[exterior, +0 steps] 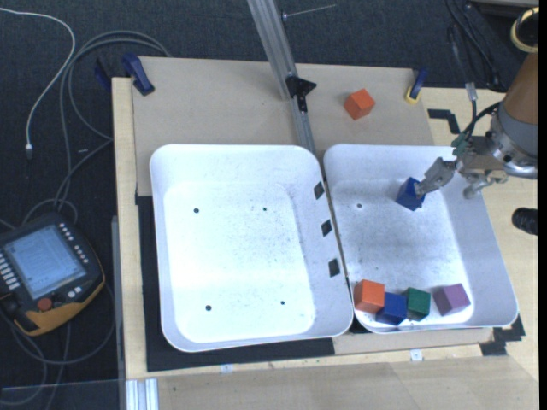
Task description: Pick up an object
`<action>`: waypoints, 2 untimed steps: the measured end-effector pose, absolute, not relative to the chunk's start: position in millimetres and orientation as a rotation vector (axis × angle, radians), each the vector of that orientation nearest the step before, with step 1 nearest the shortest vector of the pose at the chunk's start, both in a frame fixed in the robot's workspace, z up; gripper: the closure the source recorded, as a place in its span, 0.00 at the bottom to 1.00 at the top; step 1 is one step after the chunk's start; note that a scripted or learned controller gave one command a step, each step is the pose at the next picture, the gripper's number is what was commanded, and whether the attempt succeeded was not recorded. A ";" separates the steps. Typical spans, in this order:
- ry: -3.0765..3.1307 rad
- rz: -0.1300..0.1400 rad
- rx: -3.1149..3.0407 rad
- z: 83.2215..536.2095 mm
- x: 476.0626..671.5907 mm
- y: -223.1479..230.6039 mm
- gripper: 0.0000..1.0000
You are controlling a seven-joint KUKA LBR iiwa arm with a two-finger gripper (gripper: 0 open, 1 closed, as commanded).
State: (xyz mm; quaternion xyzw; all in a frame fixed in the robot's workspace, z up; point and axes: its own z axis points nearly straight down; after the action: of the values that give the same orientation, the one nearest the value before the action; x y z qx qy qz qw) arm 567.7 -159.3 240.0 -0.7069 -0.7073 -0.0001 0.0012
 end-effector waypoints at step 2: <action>-2.229 -0.005 -2.219 98.7 672.1 -164.5 0.00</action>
State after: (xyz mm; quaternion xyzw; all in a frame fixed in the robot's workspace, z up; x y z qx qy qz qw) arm 672.1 -164.5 98.7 -0.7056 -0.7086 -0.0015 -0.0020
